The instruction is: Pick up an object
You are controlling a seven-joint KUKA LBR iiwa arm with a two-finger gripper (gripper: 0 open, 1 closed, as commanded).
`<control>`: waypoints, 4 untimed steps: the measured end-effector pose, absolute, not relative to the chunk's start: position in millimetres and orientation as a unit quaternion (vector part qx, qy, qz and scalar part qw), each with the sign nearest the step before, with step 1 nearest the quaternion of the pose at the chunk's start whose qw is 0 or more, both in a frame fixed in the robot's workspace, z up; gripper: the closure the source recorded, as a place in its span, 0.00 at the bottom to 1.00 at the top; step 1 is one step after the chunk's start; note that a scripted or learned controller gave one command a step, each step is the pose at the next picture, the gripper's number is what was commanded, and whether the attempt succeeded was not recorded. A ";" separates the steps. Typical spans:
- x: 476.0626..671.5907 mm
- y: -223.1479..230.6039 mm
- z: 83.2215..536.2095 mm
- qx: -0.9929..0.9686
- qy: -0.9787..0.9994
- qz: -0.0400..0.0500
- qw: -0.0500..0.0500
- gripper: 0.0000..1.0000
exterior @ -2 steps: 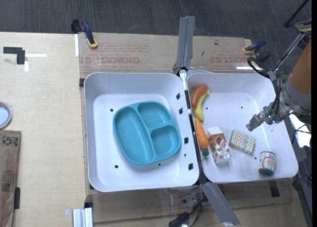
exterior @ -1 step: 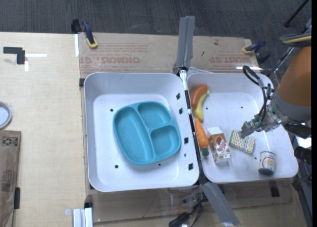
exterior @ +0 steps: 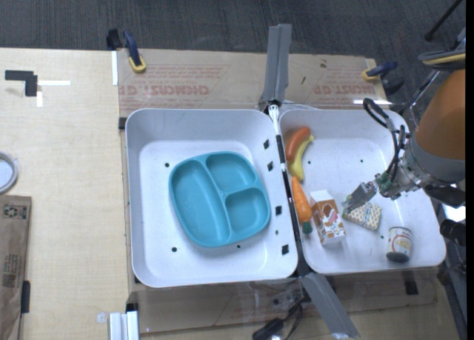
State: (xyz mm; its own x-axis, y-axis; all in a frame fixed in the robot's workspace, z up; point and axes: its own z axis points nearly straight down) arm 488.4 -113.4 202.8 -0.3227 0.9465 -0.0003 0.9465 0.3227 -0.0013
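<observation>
The right bin [exterior: 348,135] holds several small objects. An orange toy pepper [exterior: 296,141] and a yellow banana [exterior: 299,161] lie by its left wall, with an orange carrot [exterior: 300,201] below them. A small white carton [exterior: 326,218] stands next to the carrot. A speckled beige square block [exterior: 365,217] lies to the carton's right, and a small can [exterior: 399,244] rests near the bin's front right corner. My gripper [exterior: 360,196] reaches in from the right and hovers just over the upper left edge of the beige block, with nothing visibly held.
The left bin [exterior: 137,183] contains a blue three-compartment plate [exterior: 220,199]. A grey divider post [exterior: 278,64] rises between the bins at the back. Clamps [exterior: 133,51] sit at the bench's rear edge. Cables and arm [exterior: 444,131] crowd the right side.
</observation>
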 end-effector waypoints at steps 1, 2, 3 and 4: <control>478.9 -72.8 292.1 -0.564 -0.825 0.001 -0.001 0.00; 477.1 -133.9 157.1 -0.567 -0.824 0.001 0.001 0.00; 495.0 -162.2 100.7 -0.596 -0.803 -0.001 -0.003 0.00; 541.0 -207.8 98.7 -0.639 -0.769 -0.004 -0.003 0.00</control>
